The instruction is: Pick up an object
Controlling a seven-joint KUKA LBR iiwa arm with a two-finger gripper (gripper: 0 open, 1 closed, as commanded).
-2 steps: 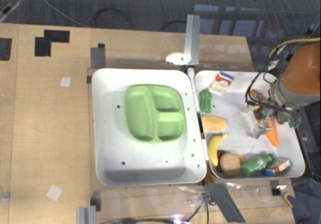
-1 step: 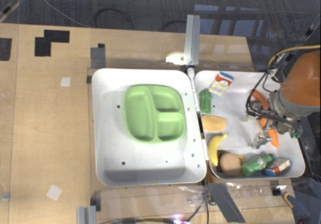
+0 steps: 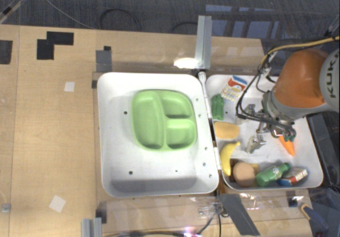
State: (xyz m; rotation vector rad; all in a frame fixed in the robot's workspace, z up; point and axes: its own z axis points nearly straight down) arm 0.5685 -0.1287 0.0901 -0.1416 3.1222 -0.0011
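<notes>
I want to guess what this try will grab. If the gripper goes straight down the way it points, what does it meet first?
Most likely bare floor of the right bin, since the gripper hangs between the banana and the carrot. Depth is hard to judge from above.

Wooden surface [image 3: 48,140] carries two shallow white bins side by side: left bin [image 3: 114,124], right bin [image 3: 313,164] (rims touching). Black patches [image 3: 53,43] and pale paper squares [image 3: 69,86] lie at left.

The grey arm [image 3: 319,79] reaches in from the right, its orange band [image 3: 300,84] bulging above the wrist. The gripper [image 3: 256,143] hangs below it, pointing down and slightly left. Black cables loop beside the wrist.
</notes>
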